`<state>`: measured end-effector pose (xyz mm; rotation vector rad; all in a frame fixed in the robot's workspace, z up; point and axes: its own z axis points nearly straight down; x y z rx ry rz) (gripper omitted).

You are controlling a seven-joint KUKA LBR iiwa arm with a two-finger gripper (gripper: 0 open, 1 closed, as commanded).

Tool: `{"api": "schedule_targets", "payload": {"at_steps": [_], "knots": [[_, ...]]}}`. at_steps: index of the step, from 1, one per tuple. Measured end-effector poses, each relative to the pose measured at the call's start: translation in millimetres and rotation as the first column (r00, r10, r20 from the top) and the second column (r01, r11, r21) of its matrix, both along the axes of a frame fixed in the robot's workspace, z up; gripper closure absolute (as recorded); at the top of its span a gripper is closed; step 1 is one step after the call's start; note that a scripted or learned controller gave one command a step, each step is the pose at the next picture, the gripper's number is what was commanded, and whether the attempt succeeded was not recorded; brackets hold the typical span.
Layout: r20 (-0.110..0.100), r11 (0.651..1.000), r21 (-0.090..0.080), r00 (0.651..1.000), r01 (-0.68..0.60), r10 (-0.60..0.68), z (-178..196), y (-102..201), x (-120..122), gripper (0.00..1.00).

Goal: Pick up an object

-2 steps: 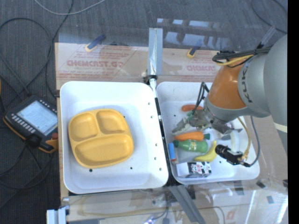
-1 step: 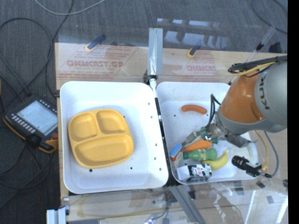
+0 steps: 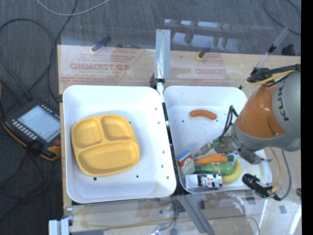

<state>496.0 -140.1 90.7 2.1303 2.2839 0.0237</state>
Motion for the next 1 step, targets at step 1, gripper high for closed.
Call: {"api": "schedule_targets", "payload": {"at_steps": [1], "knots": [[-0.008,0.939,0.008,0.939,0.344,-0.344,-0.7,-47.0,-4.9,0.0]]}}
